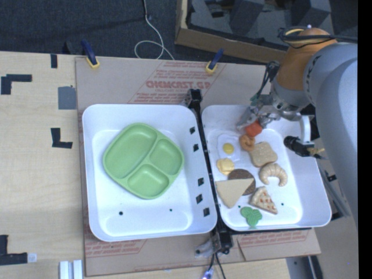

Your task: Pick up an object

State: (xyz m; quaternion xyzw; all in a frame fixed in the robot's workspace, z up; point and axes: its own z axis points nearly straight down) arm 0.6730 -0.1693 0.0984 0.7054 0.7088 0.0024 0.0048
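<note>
**Arm low over the back of the right bin, food crowded below it**

Right bin [302, 214]: toy food packed into its left and centre. Back to front: red-orange piece [253, 129], toast slice [263, 153], croissant [274, 173], fried egg [228, 149], small yellow piece [225, 166], brown round piece [241, 175] partly under a tan wedge [231, 192], pizza slice [264, 201], green piece [251, 216] near the front rim. Most pieces touch or nearly touch a neighbour; little free floor between them. Bare white floor runs along the right side and the front right corner.

Left bin [96, 214]: green divided plate [143, 160] sits tilted in the middle, bare floor on all sides, widest along the front.

The two bins meet along a dark centre seam with clips.

Gripper [253, 120]: down at the back of the right bin, just above or touching the red-orange piece. Fingers lost in a clutter of metal and cable; cannot tell whether they are apart or together, nor whether anything sits between them. The red-orange piece is partly covered by the gripper, its shape unclear.

Arm's grey body and orange band [305, 39] fill the upper right, hiding the bin's back right corner and cut off by the frame edge.
</note>
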